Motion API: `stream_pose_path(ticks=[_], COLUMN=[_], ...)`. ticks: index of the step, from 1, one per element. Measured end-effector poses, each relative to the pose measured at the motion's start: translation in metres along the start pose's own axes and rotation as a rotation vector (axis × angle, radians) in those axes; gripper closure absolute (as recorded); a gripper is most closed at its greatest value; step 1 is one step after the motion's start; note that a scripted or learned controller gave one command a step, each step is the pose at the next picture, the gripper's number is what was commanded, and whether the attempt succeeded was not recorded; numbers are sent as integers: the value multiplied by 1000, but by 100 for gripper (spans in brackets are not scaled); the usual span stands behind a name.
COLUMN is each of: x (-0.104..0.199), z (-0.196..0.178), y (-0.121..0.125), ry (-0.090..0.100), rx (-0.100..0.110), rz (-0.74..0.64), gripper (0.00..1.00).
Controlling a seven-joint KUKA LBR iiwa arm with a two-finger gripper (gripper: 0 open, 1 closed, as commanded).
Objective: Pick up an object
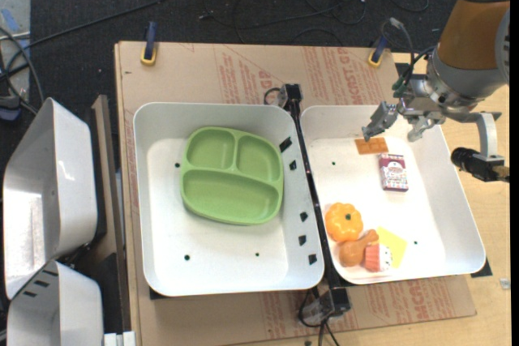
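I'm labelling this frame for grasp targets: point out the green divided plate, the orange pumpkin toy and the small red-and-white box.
green divided plate (212,202): camera view, long lower compartment.
orange pumpkin toy (343,223): camera view, middle of body.
small red-and-white box (393,173): camera view, top face.

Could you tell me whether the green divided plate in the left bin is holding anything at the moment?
Empty: the green divided plate lies right side up, and all three compartments show bare green.
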State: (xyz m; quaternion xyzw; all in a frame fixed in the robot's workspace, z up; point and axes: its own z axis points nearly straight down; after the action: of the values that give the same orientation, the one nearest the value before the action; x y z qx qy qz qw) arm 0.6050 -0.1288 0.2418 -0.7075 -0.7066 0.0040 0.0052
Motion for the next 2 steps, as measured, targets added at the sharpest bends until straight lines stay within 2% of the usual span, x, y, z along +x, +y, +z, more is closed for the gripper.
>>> stream_pose_path(ticks=[1,2], x=[0,4], z=[-7,36], y=[2,4], ry=[-2,-2], rx=[-13,-10], rz=[-2,-1], gripper=[0,0])
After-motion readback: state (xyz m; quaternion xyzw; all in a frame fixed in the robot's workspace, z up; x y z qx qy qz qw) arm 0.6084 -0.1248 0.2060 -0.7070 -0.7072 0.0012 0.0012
